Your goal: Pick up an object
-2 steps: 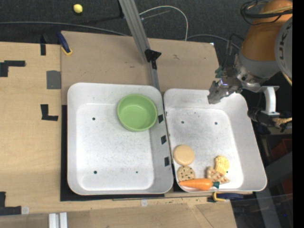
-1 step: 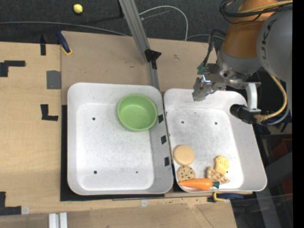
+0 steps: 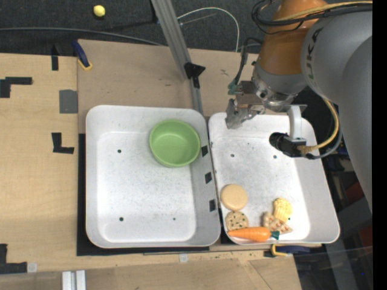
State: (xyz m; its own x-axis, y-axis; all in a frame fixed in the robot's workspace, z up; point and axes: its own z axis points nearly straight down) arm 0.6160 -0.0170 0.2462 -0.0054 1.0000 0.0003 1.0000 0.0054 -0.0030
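Two white bins sit side by side on the bench; the left bin (image 3: 103, 162) fills the middle-left of the frame, the right bin (image 3: 302, 180) the middle-right, and their inner rims touch down the centre.

The left bin has a green bowl (image 3: 175, 142) in its upper right corner, upright, close to the shared rim.

The right bin's stuff is all bunched at the lower edge; a round tan biscuit (image 3: 234, 196) sits near the lower left, a darker cookie (image 3: 236, 220) just below it and touching or near enough; an orange carrot (image 3: 256, 235) lies flat along the bottom rim, right under the cookie; a yellow corn piece (image 3: 281, 209) sits to the right, with a small mixed lump (image 3: 277, 223) just below it, too small to make out properly.

The arm (image 3: 290, 41) comes in from the upper right of the frame, orange band showing; the gripper (image 3: 237, 118) hangs over the upper left corner of the right bin, near the shared rim, well apart from the food pile at the bottom; nothing is visible between its fingers, and whether the jaws are apart or together can't be told from this angle.

A grey pole (image 3: 172, 32) slants down from the top of the frame toward the bins; a small yellow ball (image 3: 99, 10) sits on the dark floor in the upper left; a few bits of black tape (image 3: 59, 142) mark the bench on the left.
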